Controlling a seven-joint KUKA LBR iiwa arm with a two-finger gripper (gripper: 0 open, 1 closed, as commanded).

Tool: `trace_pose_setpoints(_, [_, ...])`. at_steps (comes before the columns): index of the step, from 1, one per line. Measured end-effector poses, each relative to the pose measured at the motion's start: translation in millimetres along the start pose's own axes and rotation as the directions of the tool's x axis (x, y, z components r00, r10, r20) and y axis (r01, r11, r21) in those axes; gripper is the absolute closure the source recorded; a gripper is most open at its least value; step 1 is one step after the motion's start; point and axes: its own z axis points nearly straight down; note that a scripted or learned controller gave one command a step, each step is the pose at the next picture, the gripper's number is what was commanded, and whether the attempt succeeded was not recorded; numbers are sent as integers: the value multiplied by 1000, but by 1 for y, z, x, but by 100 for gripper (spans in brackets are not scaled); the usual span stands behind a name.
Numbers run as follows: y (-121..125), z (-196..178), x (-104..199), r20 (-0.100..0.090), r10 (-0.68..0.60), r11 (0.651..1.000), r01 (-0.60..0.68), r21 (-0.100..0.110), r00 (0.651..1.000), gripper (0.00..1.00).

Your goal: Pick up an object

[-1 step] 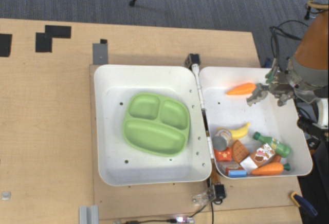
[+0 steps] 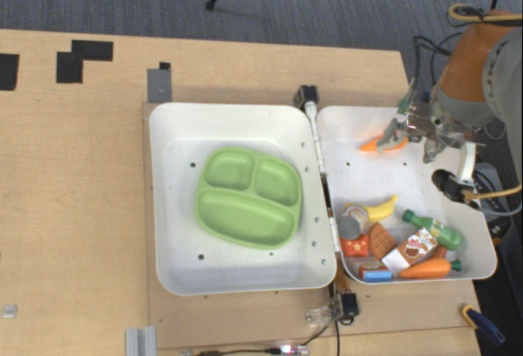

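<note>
My gripper (image 2: 413,142) hangs over the far part of the right bin (image 2: 359,175), its two fingers spread open. A small orange carrot-like piece (image 2: 377,145) lies on the bin floor just left of the left fingertip (image 2: 395,134), beside it and not between the fingers. Nothing is gripped. Piled at the bin's near end are a yellow banana (image 2: 381,207), a green bottle (image 2: 431,230), a larger orange carrot (image 2: 425,269), a grey can (image 2: 353,220) and a white-and-red box (image 2: 417,246).
The left bin (image 2: 176,183) holds a green divided plate (image 2: 248,198). A black clamp (image 2: 307,95) sits at the far end of the rim between the bins. Cables hang at the right by the arm (image 2: 482,68).
</note>
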Motion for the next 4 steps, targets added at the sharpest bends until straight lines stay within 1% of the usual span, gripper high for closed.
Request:
trace_pose_setpoints(1, [29,53,43,-1,-131,991,131,22,991,0])
trace_pose_setpoints(2, [39,54,-16,-11,-439,898,439,28,898,0])
trace_pose_setpoints(3, [35,53,22,-1,-207,978,207,13,978,0])
trace_pose_setpoints(4, [52,49,-39,-11,-43,999,43,2,999,0])
